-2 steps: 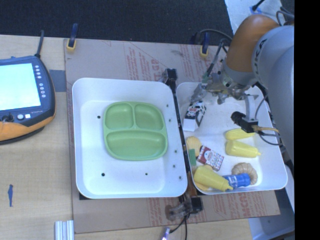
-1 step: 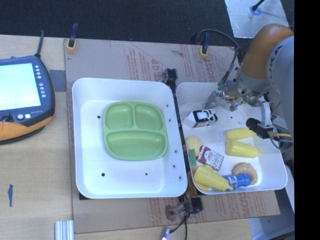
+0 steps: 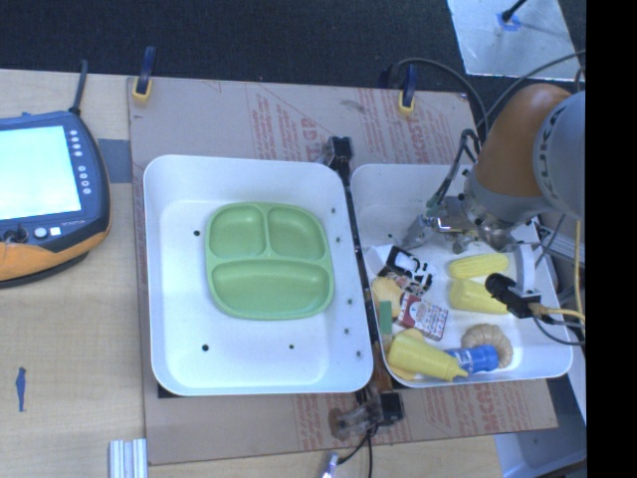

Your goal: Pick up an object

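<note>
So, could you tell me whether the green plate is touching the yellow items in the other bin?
Apart. The camera view shows the green plate in the left bin, with bin walls separating it from the yellow items.

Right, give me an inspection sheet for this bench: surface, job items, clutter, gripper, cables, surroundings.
Surface: brown board clamped on a wooden bench, bearing two white bins side by side.
Job's things: right bin holds a heap: yellow pieces, a yellow piece at the near edge, a blue item, a tan ring-shaped item, a small red and white packet.
Clutter: left bin holds a green divided plate.
Gripper: gripper is over the right bin's far half; its jaws cannot be judged.
Cables: black cables loop behind the arm; more at the bench's near edge.
Surroundings: control pendant at left; dark floor beyond.
</note>
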`<action>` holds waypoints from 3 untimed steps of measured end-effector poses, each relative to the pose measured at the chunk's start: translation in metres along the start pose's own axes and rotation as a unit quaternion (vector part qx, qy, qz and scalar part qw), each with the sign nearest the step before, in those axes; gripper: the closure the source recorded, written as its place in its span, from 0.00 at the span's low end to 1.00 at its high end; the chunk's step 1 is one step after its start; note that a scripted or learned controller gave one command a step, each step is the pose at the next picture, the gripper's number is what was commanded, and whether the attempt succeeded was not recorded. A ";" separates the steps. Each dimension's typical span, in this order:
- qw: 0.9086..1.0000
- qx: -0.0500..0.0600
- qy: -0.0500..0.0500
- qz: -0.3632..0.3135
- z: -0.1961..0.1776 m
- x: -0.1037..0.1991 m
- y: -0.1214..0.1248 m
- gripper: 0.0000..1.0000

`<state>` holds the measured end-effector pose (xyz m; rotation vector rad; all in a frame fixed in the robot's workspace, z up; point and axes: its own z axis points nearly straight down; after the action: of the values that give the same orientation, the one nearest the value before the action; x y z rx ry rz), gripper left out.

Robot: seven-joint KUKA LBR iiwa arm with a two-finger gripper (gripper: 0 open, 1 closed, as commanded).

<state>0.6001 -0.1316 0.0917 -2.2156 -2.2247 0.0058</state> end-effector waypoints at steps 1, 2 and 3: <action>1.000 -0.004 0.004 -0.004 -0.001 -0.058 -0.110 0.00; 1.000 -0.005 0.001 -0.005 -0.011 -0.061 -0.110 1.00; 1.000 -0.004 0.003 -0.006 -0.011 -0.059 -0.109 0.00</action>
<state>0.4911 -0.1912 0.1036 -2.2038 -2.2386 -0.0108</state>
